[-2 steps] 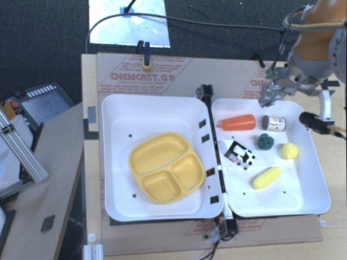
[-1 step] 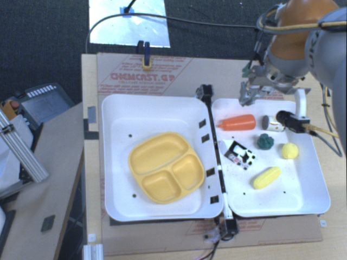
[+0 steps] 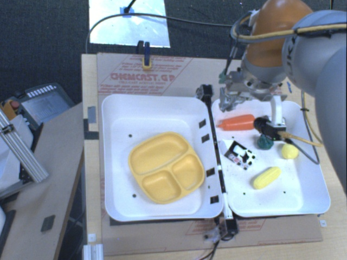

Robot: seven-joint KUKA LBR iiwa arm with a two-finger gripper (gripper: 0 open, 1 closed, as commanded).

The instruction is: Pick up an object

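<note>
My gripper (image 3: 229, 103) hangs over the far left part of the right bin (image 3: 309, 199), open, with nothing between its fingers. Just below and to its right lies an orange carrot (image 3: 236, 123), pointing left, its tip close under the fingertips. Nearer the front of that bin are a black-and-white patterned block (image 3: 241, 155), a yellow corn-shaped piece (image 3: 266, 177), a small yellow ball (image 3: 289, 151) and a dark green lump (image 3: 264, 142).
The left bin (image 3: 116, 145) holds a yellow divided plate (image 3: 165, 167). A black-clipped wall (image 3: 213, 145) separates the two bins. The arm's grey body and orange band (image 3: 276, 15) loom over the right bin's far side.
</note>
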